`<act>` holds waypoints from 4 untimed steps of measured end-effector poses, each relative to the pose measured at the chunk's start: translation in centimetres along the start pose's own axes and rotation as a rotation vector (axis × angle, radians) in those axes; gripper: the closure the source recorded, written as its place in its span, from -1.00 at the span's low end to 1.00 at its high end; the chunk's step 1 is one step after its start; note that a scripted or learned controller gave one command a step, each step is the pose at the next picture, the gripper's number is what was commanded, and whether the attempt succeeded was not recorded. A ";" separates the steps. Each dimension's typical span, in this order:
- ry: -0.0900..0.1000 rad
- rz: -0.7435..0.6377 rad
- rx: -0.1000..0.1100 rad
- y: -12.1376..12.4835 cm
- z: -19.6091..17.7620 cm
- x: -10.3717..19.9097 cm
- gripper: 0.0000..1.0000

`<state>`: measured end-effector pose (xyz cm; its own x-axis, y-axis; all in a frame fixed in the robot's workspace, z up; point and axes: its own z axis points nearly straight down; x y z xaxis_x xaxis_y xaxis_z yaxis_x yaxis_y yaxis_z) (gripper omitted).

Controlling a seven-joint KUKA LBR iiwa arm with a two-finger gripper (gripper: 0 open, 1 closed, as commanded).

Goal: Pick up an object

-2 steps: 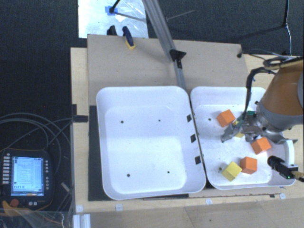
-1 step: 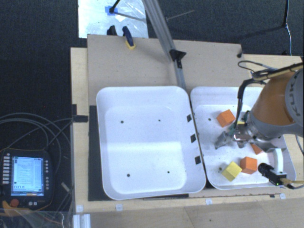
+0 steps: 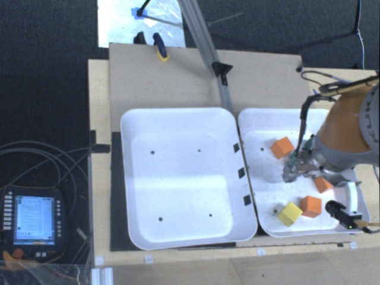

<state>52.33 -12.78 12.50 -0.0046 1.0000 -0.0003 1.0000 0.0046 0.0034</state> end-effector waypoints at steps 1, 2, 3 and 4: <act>-0.002 -0.001 -0.005 0.7 -6.3 0.2 1.00; -0.002 -0.001 -0.005 1.0 -11.7 0.2 1.00; -0.001 0.000 0.000 1.1 -11.6 0.1 1.00; 0.001 -0.006 -0.001 3.1 -12.7 5.3 1.00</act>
